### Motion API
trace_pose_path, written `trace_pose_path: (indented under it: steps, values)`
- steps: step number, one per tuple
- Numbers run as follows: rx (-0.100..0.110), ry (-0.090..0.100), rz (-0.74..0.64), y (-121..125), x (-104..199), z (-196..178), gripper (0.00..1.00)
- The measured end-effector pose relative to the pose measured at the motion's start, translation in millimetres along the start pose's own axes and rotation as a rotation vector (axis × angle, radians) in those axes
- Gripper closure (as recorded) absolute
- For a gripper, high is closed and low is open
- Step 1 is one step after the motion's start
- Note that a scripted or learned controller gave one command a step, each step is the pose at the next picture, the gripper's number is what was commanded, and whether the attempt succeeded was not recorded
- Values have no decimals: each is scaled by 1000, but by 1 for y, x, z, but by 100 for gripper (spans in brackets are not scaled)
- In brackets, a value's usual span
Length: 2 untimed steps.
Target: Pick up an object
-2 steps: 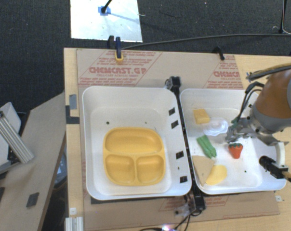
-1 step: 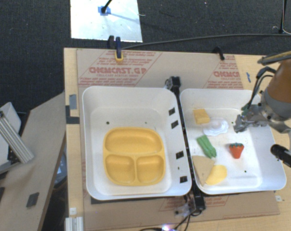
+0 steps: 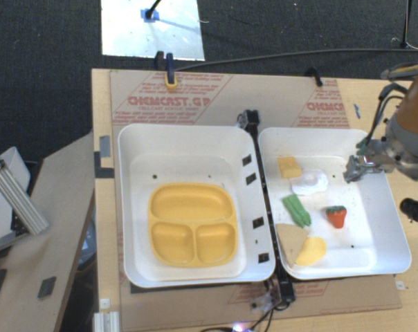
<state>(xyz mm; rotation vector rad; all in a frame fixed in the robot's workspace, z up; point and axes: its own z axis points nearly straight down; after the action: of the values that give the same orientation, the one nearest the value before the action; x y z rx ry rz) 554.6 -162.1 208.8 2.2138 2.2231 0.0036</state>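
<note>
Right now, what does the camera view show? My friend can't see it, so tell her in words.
A robot gripper hovers over the right white bin, which holds toy food: a strawberry, green pea pod, yellow cheese block and banana. The left bin holds a yellow divided tray.

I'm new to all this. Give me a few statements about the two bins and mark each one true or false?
1. The yellow three-compartment plastic tray lies in the left white bin. True.
2. The small red strawberry-like toy lies on that tray. False: it lies in the right white bin.
3. The green pod-shaped toy is in the right bin. True.
4. The gripper hovers over the left bin. False: it is over the right bin's far right side.
</note>
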Motion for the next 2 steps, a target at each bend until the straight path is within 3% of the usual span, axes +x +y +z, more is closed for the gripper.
trace_pose_path:
  steps: [2]
  values:
    - [3,2,-4,9,110,-1,100]
